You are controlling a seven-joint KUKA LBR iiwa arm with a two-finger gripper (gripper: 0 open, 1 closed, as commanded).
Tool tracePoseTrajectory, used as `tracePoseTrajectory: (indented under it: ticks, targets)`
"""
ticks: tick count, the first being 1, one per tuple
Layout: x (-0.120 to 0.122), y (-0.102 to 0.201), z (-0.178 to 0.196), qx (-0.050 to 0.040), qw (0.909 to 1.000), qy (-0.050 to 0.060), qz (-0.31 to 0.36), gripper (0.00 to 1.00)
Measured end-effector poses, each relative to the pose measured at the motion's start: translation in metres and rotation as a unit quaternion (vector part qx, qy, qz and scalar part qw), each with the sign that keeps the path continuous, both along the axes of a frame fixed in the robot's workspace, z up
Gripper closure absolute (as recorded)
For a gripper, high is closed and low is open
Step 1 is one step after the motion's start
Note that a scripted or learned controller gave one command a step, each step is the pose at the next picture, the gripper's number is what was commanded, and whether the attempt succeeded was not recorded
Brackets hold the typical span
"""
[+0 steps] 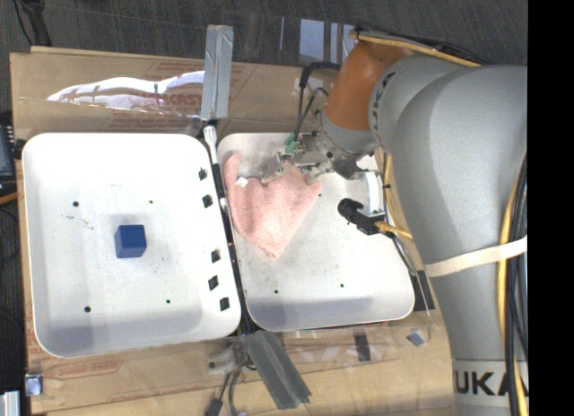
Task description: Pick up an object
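Observation:
A pink cloth (269, 208) lies crumpled in the right bin (341, 302), against its left wall and toward the back. My gripper (289, 160) reaches down at the back of that bin, right at the cloth's upper edge. The wrist and its fittings cover the fingertips. A small blue cube (131, 240) sits alone on the floor of the left bin (54, 316), left of centre.
The grey arm with its orange band (352, 91) fills the right side and overhangs the right bin's far right part. A black fitting (359, 215) juts over that bin's right wall. Cardboard lies under both bins, with a plastic sheet (126, 91) behind the left one.

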State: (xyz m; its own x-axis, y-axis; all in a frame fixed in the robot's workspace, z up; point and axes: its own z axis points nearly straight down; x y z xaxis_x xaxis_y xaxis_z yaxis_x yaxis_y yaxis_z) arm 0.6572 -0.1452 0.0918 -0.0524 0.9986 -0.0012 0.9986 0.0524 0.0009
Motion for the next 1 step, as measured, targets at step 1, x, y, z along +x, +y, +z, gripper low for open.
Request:
tracePoseTrajectory:
  ticks: [1]
  targets:
    - [-0.0007, 0.0105, -0.0006, 0.001, 0.9966, 0.003, 0.083, 0.0]
